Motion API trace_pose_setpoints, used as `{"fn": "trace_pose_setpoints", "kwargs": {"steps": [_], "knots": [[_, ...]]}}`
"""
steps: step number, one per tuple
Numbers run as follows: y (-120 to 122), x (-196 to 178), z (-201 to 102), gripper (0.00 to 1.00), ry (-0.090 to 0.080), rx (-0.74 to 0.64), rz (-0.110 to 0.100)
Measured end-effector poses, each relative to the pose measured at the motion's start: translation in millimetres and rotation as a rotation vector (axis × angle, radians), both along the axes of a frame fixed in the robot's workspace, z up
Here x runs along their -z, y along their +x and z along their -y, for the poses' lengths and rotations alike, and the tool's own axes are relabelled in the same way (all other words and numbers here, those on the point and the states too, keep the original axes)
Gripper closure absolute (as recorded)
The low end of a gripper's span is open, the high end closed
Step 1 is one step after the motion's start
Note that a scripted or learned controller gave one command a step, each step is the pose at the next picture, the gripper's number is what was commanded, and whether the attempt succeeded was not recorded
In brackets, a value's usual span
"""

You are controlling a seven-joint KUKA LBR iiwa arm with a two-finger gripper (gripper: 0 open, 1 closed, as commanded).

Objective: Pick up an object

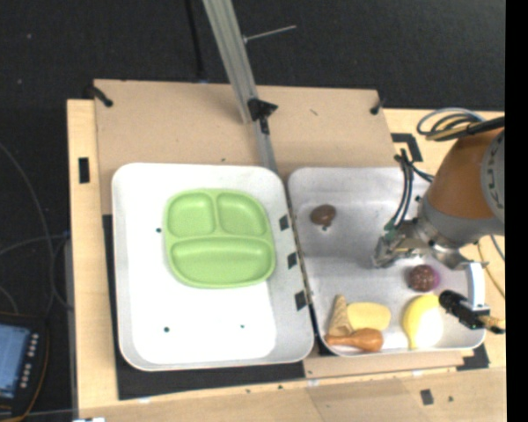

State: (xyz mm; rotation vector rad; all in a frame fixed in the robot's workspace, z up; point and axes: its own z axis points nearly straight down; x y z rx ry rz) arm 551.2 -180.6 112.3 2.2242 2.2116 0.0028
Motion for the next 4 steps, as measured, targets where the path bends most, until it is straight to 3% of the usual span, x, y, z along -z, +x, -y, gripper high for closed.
{"fn": "trace_pose_setpoints", "kwargs": {"steps": [3, 4], "knots": [[12.9, -150.4, -11.7, 1.00, -0.001, -0.010, 0.004], [29.6, -142.5, -52.3, 1.00, 0.002, -0.012, -0.003]]}}
